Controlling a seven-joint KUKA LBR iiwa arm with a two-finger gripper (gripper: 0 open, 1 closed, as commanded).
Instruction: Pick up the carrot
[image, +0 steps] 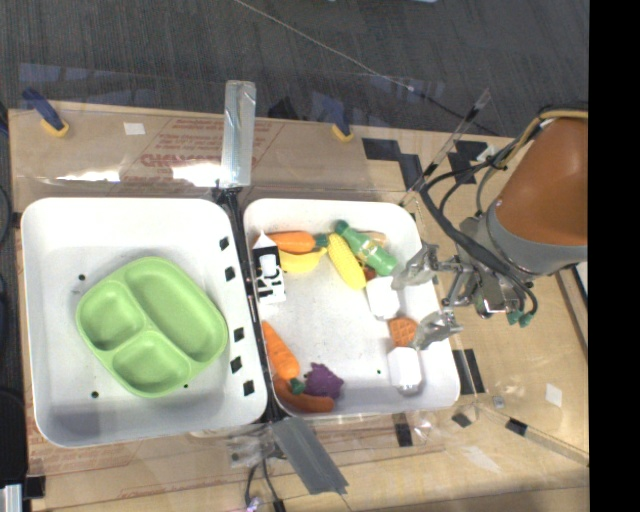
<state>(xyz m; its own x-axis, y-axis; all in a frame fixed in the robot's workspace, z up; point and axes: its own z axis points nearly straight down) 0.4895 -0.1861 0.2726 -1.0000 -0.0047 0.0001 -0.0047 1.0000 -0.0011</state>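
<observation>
So the two-finger metal gripper (424, 296) sits over the right white bin's (300, 214) 3 o'clock edge, fingers spread wide with nothing between them. The long orange carrot (279, 350) lies at the bin's 7 o'clock side along the left wall, beside a purple grape bunch (322, 379). A green divided plate (150, 325) rests in the left white bin (50, 220).

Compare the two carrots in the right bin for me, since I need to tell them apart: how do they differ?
The top carrot lies nearly level along the bin's far side, touching a banana. The lower carrot lies at a slant against the left wall, near the purple grapes. The top carrot looks shorter and plumper; the lower carrot looks longer and slimmer. Both are orange and lie apart from the gripper.
</observation>
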